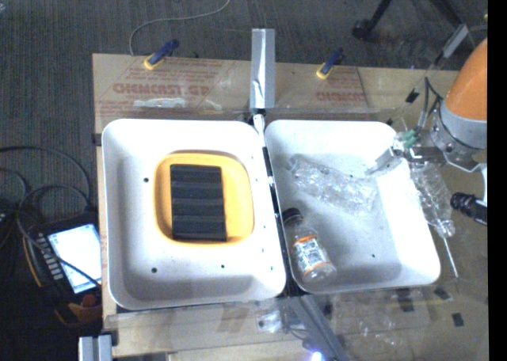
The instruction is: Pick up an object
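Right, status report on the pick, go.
Gripper over right bin's far right corner, nothing seen between fingers. Small bottle and crumpled clear plastic lying loose. Left bin holds yellow-and-black block.

Arm [475, 102] cut off at right edge, end effector [408, 146] perhaps blurred

The arm [474, 98] enters from the right side. The gripper [396, 155] hangs low, tilted toward the left.

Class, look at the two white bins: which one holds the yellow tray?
The left bin; its yellow tray carries a black block. The right bin holds clear plastic items.
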{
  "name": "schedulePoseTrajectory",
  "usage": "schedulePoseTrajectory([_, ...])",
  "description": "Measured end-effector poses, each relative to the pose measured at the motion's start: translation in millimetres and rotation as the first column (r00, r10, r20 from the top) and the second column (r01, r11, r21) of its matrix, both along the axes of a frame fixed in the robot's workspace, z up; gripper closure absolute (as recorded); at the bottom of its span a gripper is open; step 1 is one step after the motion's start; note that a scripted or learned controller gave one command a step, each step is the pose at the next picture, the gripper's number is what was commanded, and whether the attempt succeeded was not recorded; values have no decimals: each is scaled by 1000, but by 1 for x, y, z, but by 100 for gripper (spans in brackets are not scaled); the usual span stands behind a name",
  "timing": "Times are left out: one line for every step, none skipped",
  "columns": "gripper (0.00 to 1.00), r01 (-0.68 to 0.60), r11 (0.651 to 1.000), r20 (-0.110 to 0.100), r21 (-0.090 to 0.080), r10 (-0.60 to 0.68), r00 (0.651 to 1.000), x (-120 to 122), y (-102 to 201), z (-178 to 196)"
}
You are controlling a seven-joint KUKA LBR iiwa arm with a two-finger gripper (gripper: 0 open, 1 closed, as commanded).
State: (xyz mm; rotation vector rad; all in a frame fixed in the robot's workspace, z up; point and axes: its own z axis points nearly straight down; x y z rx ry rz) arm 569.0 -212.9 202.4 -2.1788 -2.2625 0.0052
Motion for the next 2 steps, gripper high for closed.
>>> schedulePoseTrajectory([0,-22,1000,3,1,22,1000,-15,-10,20])
schedulePoseTrajectory([0,-14,1000,0,2,14,1000,46,51,-24])
